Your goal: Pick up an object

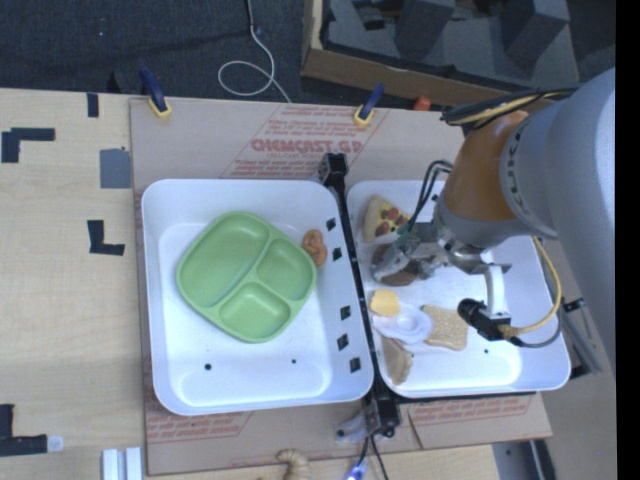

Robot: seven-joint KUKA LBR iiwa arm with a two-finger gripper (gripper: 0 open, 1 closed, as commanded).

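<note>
The right bin (535, 368) holds several toy foods. A pizza slice (381, 217) lies at its far left, a fried egg (392, 310) sits near the left wall, a toast slice (446, 327) lies beside the egg, and a tan piece (396, 360) rests at the front. My gripper (404, 259) is low in this bin, just below the pizza slice and above the egg, right over a dark brown lump (392, 270). The wrist hides most of that lump.
The left bin (170, 368) carries a green divided plate (247, 276) and a small brown food piece (315, 247) by the divider. Black clips (341, 258) run along the wall between the bins. A cable (545, 313) loops off the wrist over the right bin.
</note>
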